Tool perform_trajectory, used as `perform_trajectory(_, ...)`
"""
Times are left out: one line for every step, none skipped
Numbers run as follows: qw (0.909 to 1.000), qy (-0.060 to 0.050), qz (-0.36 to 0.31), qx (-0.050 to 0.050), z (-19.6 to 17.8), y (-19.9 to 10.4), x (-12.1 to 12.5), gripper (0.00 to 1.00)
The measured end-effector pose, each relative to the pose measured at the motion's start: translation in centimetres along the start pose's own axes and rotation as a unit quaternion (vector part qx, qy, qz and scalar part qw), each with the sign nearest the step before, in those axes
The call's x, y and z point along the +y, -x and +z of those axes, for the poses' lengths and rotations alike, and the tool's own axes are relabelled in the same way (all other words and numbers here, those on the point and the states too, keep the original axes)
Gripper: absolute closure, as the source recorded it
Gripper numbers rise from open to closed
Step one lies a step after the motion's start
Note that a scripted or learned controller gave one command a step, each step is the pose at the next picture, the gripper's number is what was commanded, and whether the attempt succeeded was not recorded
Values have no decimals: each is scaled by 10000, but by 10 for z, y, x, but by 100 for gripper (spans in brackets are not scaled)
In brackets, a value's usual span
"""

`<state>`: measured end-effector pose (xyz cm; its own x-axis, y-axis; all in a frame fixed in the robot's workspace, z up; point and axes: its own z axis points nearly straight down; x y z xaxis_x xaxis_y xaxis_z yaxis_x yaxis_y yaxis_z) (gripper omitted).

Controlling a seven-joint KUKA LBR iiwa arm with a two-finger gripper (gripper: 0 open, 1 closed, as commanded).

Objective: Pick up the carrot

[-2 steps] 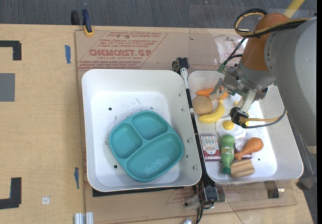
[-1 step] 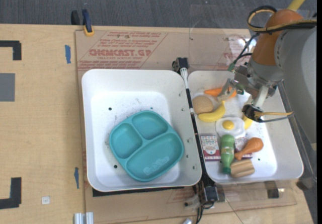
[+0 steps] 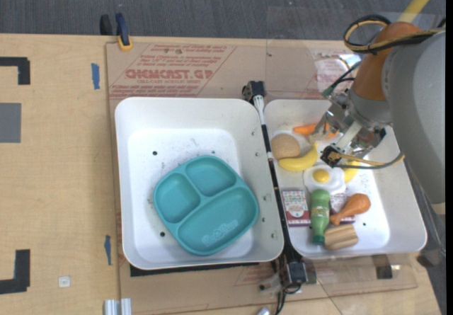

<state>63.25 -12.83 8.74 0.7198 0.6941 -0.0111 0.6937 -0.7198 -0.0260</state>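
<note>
The carrot (image 3: 305, 129) is a small orange piece lying near the back of the right bin (image 3: 403, 236), just behind a tan bread roll (image 3: 285, 145). My gripper (image 3: 331, 124) hangs low over the back of this bin, right beside the carrot's right end. The wrist hides the part of the bin behind it. I cannot see whether the carrot is touched or held.
In the right bin lie a yellow banana (image 3: 301, 160), a fried egg (image 3: 323, 178), a green bottle (image 3: 320, 209), a chicken drumstick (image 3: 352, 206), a bun (image 3: 341, 237) and a red-and-white packet (image 3: 294, 205). The left bin (image 3: 141, 129) holds a teal divided plate (image 3: 205, 204).
</note>
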Motion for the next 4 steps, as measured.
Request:
perform_trajectory(9853,97,1704,79,0,25,-6,0)
perform_trajectory(9607,-38,2767,-216,-1,-9,3,0)
perform_trajectory(9682,89,2499,70,-26,34,-23,0)
perform_trajectory(9725,124,2323,43,-2,-15,-18,0)
